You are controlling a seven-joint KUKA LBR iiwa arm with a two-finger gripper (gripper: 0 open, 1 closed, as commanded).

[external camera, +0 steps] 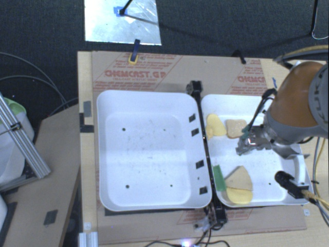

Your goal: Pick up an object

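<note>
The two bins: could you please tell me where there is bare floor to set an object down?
The left bin offers bare floor from wall to wall. The right bin is crowded: yellow pieces and a tan piece at the back, the gripper mid-bin, a wedge and green strip in front.

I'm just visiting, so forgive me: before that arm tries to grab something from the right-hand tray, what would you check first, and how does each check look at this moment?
1. Things to pick lie in the right bin: ok, a yellow piece, a tan piece, a green strip and a tan-and-yellow wedge.
2. Pincer is over that bin: ok.
3. Pincer is directly above one item: not ok, it hangs over bare floor between the groups.
4. Pincer is ready to grasp: cannot tell.
5. Chosen item lies apart from neighbours: not ok, the yellow and tan pieces touch.
</note>
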